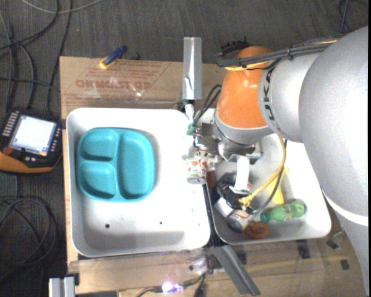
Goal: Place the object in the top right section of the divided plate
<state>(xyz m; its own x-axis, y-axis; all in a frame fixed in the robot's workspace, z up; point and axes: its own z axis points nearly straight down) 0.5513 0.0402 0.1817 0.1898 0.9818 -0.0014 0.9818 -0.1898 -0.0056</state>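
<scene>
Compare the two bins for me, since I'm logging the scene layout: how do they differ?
The left bin shows whole, while the arm covers much of the right bin. The left bin holds one teal divided plate; the right bin holds a clutter of small items, among them a green one and a brown one. Both are shallow, white and side by side.

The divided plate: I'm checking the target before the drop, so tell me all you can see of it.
The divided plate is turquoise, looks like smooth plastic, and is squarish with rounded corners. Raised ridges split it into three sections: two smaller ones on the view's left, one long one on the right. It lies flat in the upper left of the left white bin, touching only the bin floor. Nothing lies in its sections.
</scene>
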